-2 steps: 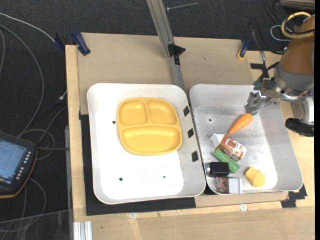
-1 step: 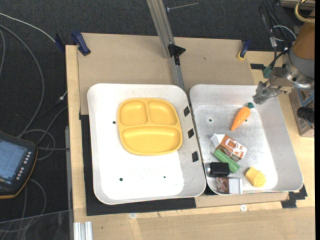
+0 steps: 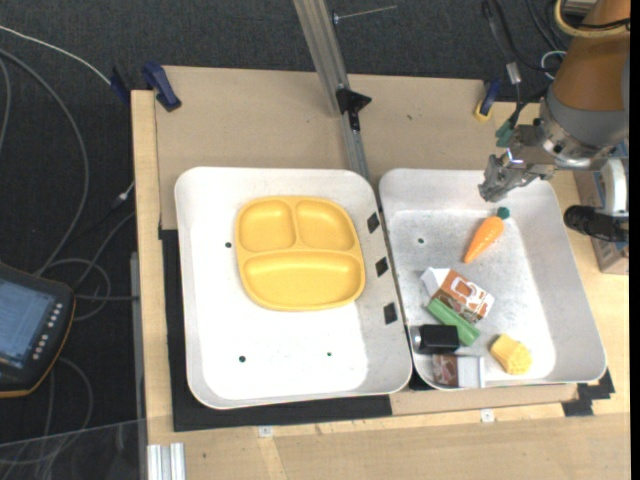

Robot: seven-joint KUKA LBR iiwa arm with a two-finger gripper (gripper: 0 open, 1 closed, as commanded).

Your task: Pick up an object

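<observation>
My gripper (image 3: 497, 190) hangs over the far edge of the right bin (image 3: 570, 268), just above and behind the toy carrot (image 3: 485, 236). The carrot lies tilted, its green tip pointing up toward the gripper, apart from it. Nothing shows between the fingers. Nearer the front of the same bin lie a small brown and white carton (image 3: 463, 295), a green bar (image 3: 452, 317), a black block (image 3: 437, 339), a yellow toy (image 3: 511, 354) and a dark packet (image 3: 446, 370).
The left bin (image 3: 200, 348) holds a yellow divided plate (image 3: 298, 251). A metal pole (image 3: 325, 38) rises behind the bins. Blue clamps (image 3: 160, 85) sit on the bench's far corners. A tablet (image 3: 28, 325) lies off the bench at left.
</observation>
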